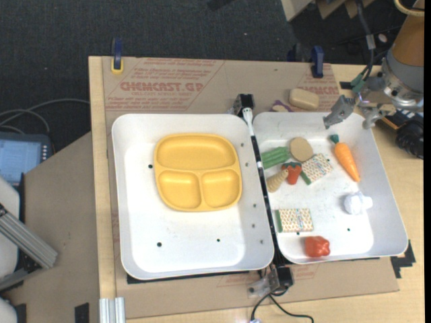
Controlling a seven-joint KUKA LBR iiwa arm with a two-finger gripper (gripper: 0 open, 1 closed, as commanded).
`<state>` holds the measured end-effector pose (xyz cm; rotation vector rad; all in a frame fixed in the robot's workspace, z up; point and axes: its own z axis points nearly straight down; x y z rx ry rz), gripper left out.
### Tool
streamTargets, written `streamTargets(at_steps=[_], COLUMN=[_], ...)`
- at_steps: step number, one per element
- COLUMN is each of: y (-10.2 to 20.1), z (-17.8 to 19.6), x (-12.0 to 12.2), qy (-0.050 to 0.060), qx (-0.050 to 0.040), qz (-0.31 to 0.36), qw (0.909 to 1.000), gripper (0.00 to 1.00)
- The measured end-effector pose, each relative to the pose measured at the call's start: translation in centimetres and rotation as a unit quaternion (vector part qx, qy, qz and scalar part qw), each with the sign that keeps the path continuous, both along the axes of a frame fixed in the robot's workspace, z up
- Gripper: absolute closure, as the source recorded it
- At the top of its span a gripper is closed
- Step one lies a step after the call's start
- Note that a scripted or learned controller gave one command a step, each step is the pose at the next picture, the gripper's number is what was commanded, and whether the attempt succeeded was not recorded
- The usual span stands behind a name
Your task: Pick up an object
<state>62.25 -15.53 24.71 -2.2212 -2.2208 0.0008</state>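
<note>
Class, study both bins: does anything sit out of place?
Yes. A beige block lies on the cardboard behind the right bin, outside it, while the other small items, such as the carrot, are inside.

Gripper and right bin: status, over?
Gripper above right bin's far edge, holding nothing. Carrot nearest, lying loose. Nothing blocking it.

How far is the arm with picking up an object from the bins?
Done: nothing looks lifted yet. The carrot, the red tomato and the other small items lie on the floor of the right bin, and the yellow tray sits in the left bin.
In hand: the gripper is above the right bin's far edge, with nothing visible between its fingers.
Left: descend, grasp one item, lift.
</note>
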Motion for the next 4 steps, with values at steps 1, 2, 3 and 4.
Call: streamTargets(at_steps=[1, 2, 3, 4], y=[-7.3, -6.9, 8.2, 2.0], z=[-4.7, -7.8, -6.0, -8.8], x=[-6.9, -4.9, 4.9, 2.2], qy=[0.004, 0.001, -0.006, 0.002], qx=[0.0006, 0.0004, 0.0015, -0.0003], qz=[-0.004, 0.001, 0.008, -0.002], qw=[1.0000, 1.0000, 1.0000, 1.0000], gripper=[0.00, 0.00, 0.00, 0.00])
